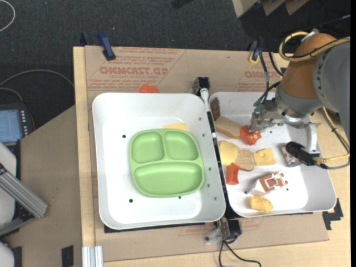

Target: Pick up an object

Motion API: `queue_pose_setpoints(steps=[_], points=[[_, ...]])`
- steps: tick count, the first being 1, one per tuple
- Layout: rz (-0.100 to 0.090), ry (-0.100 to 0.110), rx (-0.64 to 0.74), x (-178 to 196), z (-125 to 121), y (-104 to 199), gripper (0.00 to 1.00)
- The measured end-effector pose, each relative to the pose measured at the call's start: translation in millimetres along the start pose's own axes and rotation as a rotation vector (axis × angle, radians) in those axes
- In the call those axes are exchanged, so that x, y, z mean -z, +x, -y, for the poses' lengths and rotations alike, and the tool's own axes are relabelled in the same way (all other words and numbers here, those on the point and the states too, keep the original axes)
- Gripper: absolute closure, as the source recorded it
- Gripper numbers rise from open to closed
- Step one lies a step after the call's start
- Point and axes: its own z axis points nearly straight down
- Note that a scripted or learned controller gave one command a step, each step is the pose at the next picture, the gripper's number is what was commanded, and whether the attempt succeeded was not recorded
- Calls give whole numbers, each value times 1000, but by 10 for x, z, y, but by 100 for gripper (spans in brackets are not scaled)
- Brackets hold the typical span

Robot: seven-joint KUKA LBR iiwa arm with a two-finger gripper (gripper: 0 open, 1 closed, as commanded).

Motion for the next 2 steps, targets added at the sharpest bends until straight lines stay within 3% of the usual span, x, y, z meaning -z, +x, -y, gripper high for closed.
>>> queue_pose_setpoints(steps=[1, 2], points=[[0, 1, 0, -7, 2, 2, 0], [-1, 1, -1, -106, 110, 157, 0]])
